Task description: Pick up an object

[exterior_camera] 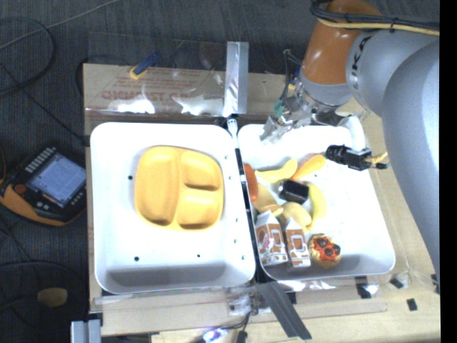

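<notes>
claw over the right bin's far corner, pile nearer the camera

from my seat, going left to right: a handset point(48, 184) lies on the floor well apart from the desk point(107, 77), out of the arm's way i'd guess. the left bin point(114, 263) carries a yellow tray point(178, 186), lying flat near its middle, away from the clutter, so i judge it is not the easy pick here.

the right bin point(371, 241) has the things bunched against its left wall: two cartons point(283, 247) side by side by the near rim, a small round pastry point(325, 250) just beside them, and farther in a banana point(317, 204), a black block point(293, 190) and an orange piece point(308, 166) touching or overlapping. packed like that, i reckon any single one is awkward to take cleanly.

the claw point(280, 125) hangs above the bin's far left corner, tilted down. i cannot tell how wide it stands, and i see nothing between its tips. the pile lies toward the camera and slightly right of it, with the orange piece and the pale curved piece point(280, 170) beside it nearest, the cartons farthest.
</notes>
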Robot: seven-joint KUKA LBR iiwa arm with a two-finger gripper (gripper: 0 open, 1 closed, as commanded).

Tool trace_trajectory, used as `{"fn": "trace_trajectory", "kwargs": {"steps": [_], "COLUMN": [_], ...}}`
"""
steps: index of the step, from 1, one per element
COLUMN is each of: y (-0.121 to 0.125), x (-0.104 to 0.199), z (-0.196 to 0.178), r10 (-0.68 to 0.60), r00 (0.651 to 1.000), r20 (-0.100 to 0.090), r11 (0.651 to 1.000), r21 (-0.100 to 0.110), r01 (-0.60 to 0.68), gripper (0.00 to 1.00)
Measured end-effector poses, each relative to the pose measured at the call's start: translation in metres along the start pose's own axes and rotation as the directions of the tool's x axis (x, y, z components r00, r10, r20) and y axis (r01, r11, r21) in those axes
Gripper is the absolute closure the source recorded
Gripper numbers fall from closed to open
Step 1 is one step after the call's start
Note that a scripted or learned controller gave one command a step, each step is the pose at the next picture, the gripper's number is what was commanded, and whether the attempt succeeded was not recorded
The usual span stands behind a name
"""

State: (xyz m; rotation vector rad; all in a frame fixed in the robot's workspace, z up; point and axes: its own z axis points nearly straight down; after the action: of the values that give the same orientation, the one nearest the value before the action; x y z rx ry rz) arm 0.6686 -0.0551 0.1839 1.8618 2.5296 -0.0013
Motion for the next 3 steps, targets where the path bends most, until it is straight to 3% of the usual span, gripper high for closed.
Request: {"fn": "trace_trajectory", "kwargs": {"steps": [1, 2, 3], "y": [-0.076, 0.002, 0.002], "x": [0.015, 0.007, 0.007], "z": [0.001, -0.058, -0.058], "r10": [0.076, -0.011, -0.011], "r00": [0.997, 1.000, 1.000], "r20": [-0.002, 0.000, 0.000], "r11": [0.997, 1.000, 1.000], "r21": [0.001, 0.000, 0.000], "r01": [-0.076, 0.011, 0.011], "gripper": [1.00, 1.00, 0.00]}}
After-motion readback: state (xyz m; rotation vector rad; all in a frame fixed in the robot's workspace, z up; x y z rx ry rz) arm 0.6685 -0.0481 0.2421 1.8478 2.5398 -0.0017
